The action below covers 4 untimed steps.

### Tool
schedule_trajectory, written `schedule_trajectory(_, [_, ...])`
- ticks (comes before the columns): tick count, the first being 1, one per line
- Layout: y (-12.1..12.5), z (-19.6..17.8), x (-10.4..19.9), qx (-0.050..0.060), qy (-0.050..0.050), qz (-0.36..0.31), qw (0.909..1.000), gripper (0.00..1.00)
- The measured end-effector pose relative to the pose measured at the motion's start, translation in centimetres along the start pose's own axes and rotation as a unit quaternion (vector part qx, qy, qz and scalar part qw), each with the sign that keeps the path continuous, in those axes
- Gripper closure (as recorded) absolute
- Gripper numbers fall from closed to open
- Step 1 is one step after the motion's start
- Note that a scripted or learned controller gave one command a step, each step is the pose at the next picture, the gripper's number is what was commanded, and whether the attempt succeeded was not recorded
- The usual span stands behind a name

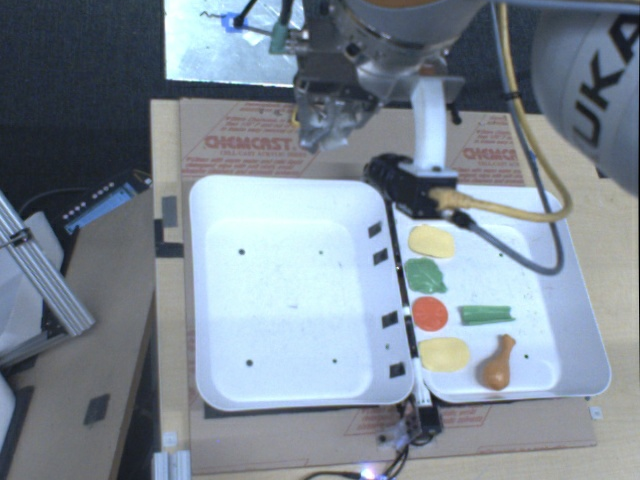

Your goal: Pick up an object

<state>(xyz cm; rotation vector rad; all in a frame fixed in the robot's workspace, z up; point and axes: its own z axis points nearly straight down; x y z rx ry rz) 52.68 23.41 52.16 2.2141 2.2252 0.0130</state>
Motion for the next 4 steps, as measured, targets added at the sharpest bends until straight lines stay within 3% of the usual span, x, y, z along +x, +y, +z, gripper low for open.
schedule_trajectory(1, [-3.0,-1.5,0.0,0.002,-0.001,0.0,1.0,1.0])
schedule_trajectory(2, [-3.9,11.8,0.0,0.01,-0.005,0.002,0.9999,1.0])
schedule_trajectory(3, [-3.7,9.9,0.0,0.002,-0.001,0.001,1.0,1.0])
schedule_trajectory(4, [-4.0,-2.2,0.0,-0.003,0.002,0.0,1.0,1.0])
